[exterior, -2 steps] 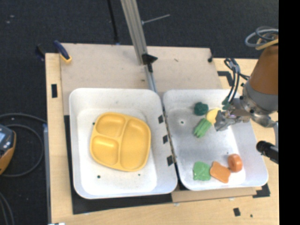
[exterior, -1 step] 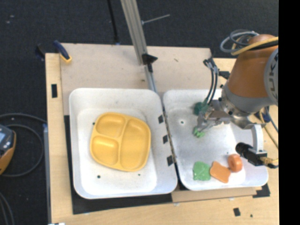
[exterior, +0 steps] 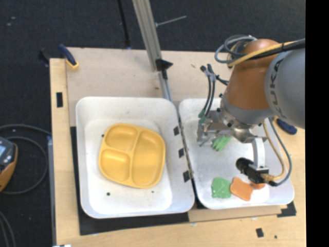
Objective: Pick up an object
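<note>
Camera view from above lets us look down on a pale wooden bench (exterior: pixel 118 73) that carries two shallow white bins side by side. We see the grey robot arm with its orange band (exterior: pixel 257 86) reaching in from the right and hanging over the upper half of the right-hand white bin (exterior: pixel 205 163). The left-hand white bin (exterior: pixel 92 112) holds a round yellow plastic plate with divided compartments (exterior: pixel 132 155), lying flat near its middle. A long silver aluminium rail (exterior: pixel 146 32) rises at a slant from the back of the bench, between the two bins. The metal two-finger gripper (exterior: pixel 204 134) sits low in the right bin, near its left wall, and we cannot tell whether it is open or closed. A small bright green crumpled piece (exterior: pixel 221 142) lies just beside it, to its right; we cannot say if the two touch. Near the front edge of that bin, well apart from the gripper, a flat green piece (exterior: pixel 221 188) rests touching a flat orange piece (exterior: pixel 240 189). A small blue clamp (exterior: pixel 68 55) sits at the bench's far left corner.
</note>
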Controlling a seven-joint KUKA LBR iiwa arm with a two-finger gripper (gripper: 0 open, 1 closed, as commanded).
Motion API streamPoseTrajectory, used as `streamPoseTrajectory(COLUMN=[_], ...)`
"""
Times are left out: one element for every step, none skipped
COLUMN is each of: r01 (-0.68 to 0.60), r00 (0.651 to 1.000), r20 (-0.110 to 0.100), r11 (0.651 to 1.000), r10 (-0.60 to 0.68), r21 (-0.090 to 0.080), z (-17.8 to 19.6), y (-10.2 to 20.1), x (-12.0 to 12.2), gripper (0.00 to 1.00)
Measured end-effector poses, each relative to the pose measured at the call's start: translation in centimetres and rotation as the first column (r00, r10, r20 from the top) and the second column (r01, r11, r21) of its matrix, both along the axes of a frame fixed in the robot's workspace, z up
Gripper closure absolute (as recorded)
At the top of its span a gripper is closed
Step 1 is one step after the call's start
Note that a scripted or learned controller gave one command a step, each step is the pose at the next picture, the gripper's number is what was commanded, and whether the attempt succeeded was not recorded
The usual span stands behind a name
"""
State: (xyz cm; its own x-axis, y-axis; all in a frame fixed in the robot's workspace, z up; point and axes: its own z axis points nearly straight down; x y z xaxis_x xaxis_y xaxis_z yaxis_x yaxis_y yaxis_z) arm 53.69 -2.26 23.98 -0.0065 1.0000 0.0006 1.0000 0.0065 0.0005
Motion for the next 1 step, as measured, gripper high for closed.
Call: streamPoseTrajectory(r01=[-0.002], r00=[1.0], r20=[0.003], r11=[1.0], r10=[0.002], r21=[0.001], z=[1.03], y=[5.17], x=[-0.65], gripper=[1.0])
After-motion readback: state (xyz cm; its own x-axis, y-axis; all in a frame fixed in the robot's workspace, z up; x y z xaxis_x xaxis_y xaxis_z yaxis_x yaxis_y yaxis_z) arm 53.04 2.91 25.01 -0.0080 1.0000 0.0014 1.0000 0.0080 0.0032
